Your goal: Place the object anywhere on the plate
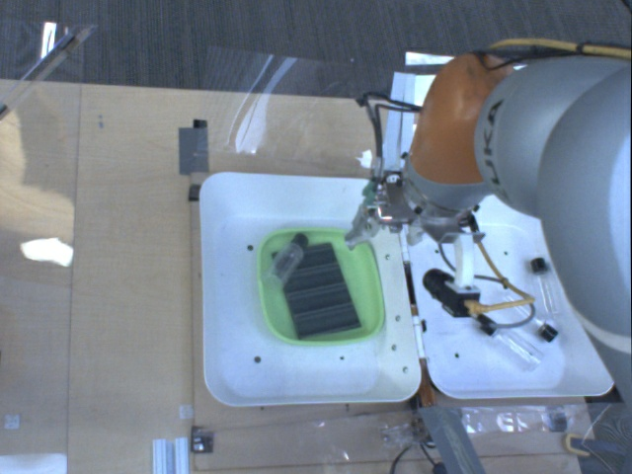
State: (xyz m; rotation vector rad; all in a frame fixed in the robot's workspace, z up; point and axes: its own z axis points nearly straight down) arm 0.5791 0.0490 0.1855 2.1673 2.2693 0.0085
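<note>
Pincer [370, 215] hangs over the far right rim of the green plate [272, 309] in the left bin [222, 363]; apart or together, I cannot tell; dark ribbed block [321, 289] lies on that plate, near-left of the pincer, its long axis running far to near.

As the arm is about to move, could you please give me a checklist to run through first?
1. Green plate sits inside the left bin: ok.
2. Dark ribbed block lies wholly on the plate: ok.
3. Small clear piece lies on the plate at the block's upper left corner: ok.
4. Claw hangs over the plate's upper right rim, apart from the block: ok.
5. Claw carries nothing: cannot tell.
</note>
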